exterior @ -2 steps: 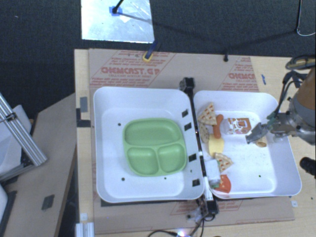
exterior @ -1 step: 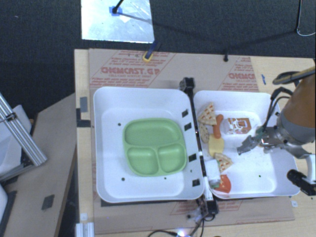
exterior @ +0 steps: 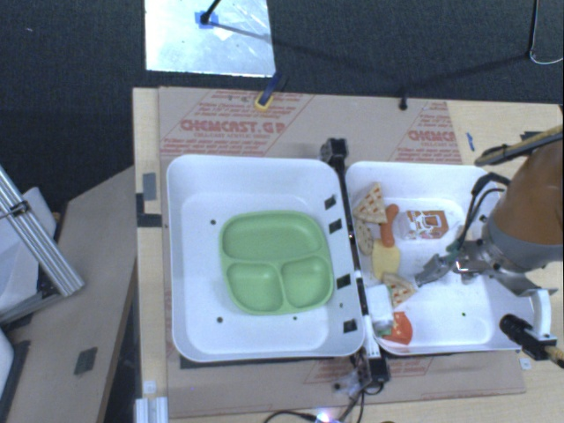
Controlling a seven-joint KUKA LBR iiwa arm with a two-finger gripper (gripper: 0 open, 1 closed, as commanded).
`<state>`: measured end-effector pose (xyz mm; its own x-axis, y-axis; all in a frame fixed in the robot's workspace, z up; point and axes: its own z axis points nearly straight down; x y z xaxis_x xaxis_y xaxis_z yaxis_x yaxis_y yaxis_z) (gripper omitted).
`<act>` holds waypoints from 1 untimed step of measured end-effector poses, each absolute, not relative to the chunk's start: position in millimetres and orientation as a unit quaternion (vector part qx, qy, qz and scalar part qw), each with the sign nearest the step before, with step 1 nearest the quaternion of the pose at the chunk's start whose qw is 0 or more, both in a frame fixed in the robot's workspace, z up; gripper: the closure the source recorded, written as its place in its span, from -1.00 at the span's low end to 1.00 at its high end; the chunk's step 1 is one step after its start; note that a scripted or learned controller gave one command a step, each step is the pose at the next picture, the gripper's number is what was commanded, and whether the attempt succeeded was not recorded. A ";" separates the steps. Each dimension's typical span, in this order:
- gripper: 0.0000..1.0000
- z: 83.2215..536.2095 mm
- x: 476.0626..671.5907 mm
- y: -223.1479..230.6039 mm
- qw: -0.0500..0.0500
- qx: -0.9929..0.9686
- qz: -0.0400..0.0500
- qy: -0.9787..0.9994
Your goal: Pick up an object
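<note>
Waffle wedge point(exterior: 371, 204), orange stick point(exterior: 389, 224), clear packet point(exterior: 426, 225), yellow block point(exterior: 385, 259), small sandwich wedge point(exterior: 398, 288) and red piece point(exterior: 399, 328): all candidates for the pick, all lying in the right bin point(exterior: 458, 335). Mostly crowded along that bin's left wall, with the waffle wedge, orange stick and yellow block touching or nearly so. Packet just to their right, red piece apart at the near left corner.

Nothing lifted yet, as far as can be seen. Every piece resting on the bin floor, none raised, none visibly clamped.

Gripper point(exterior: 430, 271) reaching in from the right, low over the middle of the right bin, tip aimed toward the yellow block and small sandwich wedge, close to both but apart from them. Cannot tell whether open or closed; too small and too dark against the arm point(exterior: 529, 218) to read. No contact with any piece apparent.

Left bin point(exterior: 189, 236) holding just a green divided plate point(exterior: 273, 263), untouched and outside the work.

Judged early in the task: approach apparently under way, target probably the yellow block or the small sandwich wedge. Left to do: close the remaining gap, descend, clamp, lift clear of the bin. Likely risk: nudging the tight cluster against the wall instead of catching one piece.
</note>
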<state>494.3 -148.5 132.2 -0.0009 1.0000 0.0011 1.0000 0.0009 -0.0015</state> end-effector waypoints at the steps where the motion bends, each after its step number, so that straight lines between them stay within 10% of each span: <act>1: -1.00 86.3 497.5 -147.5 0.000 -0.707 -0.003 -0.708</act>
<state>497.5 -147.5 86.3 -0.0012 1.0000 0.0039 1.0000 0.0012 0.0052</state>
